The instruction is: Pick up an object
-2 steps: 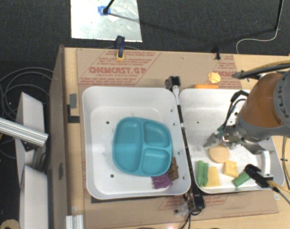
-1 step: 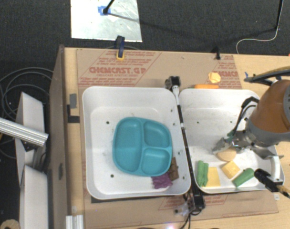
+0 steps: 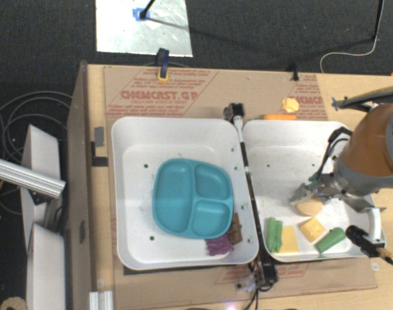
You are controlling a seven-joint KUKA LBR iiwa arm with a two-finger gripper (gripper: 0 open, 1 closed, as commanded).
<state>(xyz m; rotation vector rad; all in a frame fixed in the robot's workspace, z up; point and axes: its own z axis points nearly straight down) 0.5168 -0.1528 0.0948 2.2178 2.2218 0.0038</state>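
- Tan bread-roll-like object (image 3: 309,207) lies in the right bin (image 3: 280,147), directly under the gripper (image 3: 313,191), which seems to touch its top.
- Whether the jaws are apart or together cannot be told from this slant.
- Risk: the rounded piece could squirt sideways if pinched off-centre.
- Nearby yellow wedge (image 3: 312,228) and green piece (image 3: 330,239) might get nudged.

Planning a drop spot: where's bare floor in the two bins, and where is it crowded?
Right bin: bare across its far half and left side, bordered by the divider and far wall. Crowded along the near wall: green piece, yellow block, green stick, tan object under the gripper. Left bin: bare around the teal plate, except the purple item.
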